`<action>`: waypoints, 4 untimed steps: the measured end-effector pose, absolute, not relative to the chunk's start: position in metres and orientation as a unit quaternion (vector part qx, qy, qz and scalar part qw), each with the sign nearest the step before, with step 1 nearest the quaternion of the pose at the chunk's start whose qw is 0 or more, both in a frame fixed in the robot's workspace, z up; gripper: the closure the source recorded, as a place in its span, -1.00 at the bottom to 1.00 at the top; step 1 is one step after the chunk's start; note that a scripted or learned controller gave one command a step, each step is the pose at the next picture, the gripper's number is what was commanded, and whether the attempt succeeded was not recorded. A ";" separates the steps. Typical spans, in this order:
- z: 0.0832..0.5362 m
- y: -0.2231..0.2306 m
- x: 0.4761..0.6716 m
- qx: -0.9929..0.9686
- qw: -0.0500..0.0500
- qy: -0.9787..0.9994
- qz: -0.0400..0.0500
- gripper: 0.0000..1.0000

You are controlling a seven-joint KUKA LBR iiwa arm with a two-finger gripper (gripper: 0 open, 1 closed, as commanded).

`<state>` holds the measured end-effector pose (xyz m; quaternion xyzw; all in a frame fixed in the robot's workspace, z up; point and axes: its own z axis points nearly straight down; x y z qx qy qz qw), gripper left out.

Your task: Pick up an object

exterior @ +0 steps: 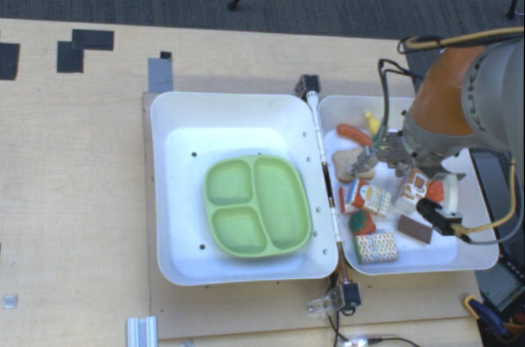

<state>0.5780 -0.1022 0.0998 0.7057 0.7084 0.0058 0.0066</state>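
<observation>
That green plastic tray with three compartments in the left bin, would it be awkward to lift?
Probably. The green three-compartment plastic tray looks stiff and light, but it is wide and lies flat on the left white bin, so the two-finger gripper would likely need its raised rim; smooth plastic may slip.

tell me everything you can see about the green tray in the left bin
The green tray is a pale lime, plastic-looking divided plate with rounded corners and three compartments: two smaller ones on the camera view's left and one long one on its right. It lies flat and face up on the floor of the left bin, turned slightly askew to the bin's walls and apart from them. Nothing rests in it or touches it.
</observation>
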 end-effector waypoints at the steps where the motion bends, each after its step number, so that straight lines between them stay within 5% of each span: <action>1: 0.185 -0.042 0.487 0.705 0.000 0.709 0.001 1.00; 2: 0.184 0.025 0.487 0.705 0.000 0.709 0.001 1.00; 3: 0.194 -0.018 0.488 0.706 0.001 0.708 0.001 1.00; 4: 0.194 -0.017 0.488 0.706 0.001 0.708 0.001 -1.00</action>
